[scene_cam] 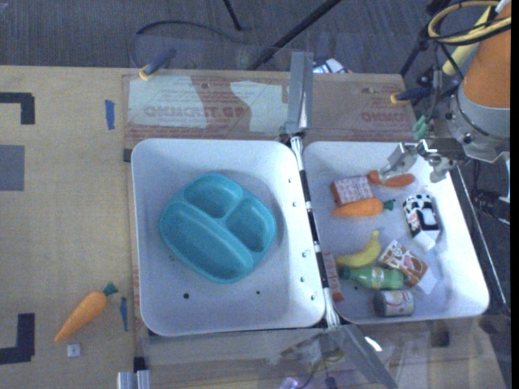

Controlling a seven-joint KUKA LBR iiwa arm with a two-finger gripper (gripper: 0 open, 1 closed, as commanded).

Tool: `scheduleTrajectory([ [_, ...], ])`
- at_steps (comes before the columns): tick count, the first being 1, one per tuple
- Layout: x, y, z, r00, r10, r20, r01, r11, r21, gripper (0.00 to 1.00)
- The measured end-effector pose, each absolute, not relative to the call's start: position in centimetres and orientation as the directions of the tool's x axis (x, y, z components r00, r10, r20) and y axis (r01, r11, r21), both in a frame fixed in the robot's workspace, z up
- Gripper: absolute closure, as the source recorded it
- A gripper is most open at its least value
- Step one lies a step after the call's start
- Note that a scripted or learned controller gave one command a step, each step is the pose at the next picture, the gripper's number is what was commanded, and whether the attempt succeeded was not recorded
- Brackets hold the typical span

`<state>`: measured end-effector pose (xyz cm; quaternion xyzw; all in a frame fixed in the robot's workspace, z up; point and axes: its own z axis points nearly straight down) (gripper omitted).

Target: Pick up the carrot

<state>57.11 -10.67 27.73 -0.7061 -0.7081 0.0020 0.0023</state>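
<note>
Seen from above at a slant, the camera view shows two shallow white bins side by side on a bench, with the grey and orange arm reaching in from the right so that its gripper (416, 159) hangs over the far corner of the right bin (469, 262), its two fingers spread apart and nothing between them. The carrot (358, 208) lies in this same bin, just below and to the left of the gripper, nearer the viewer; its long axis runs almost straight left to right, the green tip pointing right toward the arm. Directly beneath the gripper lies a smaller orange piece (392, 180) that I cannot identify, and a red and white box (351, 190) sits touching or just beside the carrot's upper edge. Further from the gripper, toward the viewer, lie a banana (362, 254), a green bottle (375, 278) and a can (394, 302). The left bin (154, 298) holds a blue divided plate (217, 226). A second carrot (81, 314) lies well apart, out on the bench past the left bin. By my judgement the nearer carrot calls for a short move left and toward the viewer, with the fingers closing across its width
</note>
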Motion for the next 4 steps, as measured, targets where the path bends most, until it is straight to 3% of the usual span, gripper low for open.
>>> scheduleTrajectory([
  [1, 54.9, -9.9, 13.8, 0.035, 0.999, 0.001, 0.999, -0.035, -0.006, 0.0],
  [2, 52.3, -11.1, 8.9, -0.024, 1.0, -0.004, 1.0, 0.024, 0.015, 0.0],
  [3, 60.7, -12.1, 8.6, 0.093, 0.996, -0.001, 0.996, -0.093, 0.001, 0.0],
  [4, 60.7, -12.2, 9.5, 0.095, 0.995, -0.001, 0.995, -0.095, 0.001, 1.0],
])
